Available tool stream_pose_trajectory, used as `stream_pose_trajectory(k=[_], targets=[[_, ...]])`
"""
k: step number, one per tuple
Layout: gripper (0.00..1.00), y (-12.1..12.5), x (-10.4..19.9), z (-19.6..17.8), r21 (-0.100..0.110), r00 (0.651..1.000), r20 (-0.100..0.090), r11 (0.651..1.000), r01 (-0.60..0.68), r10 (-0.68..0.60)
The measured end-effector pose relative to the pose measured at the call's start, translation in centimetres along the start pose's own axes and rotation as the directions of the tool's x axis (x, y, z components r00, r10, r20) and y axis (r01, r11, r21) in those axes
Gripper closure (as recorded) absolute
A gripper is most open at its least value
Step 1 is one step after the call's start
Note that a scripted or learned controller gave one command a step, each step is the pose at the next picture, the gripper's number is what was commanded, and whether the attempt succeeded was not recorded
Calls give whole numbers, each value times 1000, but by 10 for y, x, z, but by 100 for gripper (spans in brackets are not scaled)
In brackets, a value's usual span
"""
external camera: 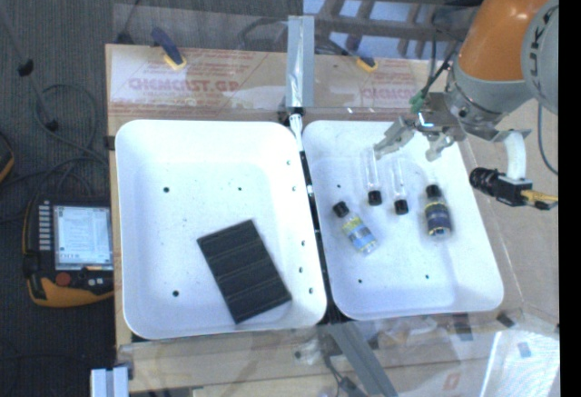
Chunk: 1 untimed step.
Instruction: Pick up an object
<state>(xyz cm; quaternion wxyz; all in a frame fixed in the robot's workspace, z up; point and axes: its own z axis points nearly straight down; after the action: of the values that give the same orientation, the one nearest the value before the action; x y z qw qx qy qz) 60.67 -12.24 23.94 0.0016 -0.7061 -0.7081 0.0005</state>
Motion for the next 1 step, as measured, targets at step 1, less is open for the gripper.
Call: stream_pose_trajectory(k=[1], targets=[[0,-17,-31,138,0,999,0,999,42,-42]])
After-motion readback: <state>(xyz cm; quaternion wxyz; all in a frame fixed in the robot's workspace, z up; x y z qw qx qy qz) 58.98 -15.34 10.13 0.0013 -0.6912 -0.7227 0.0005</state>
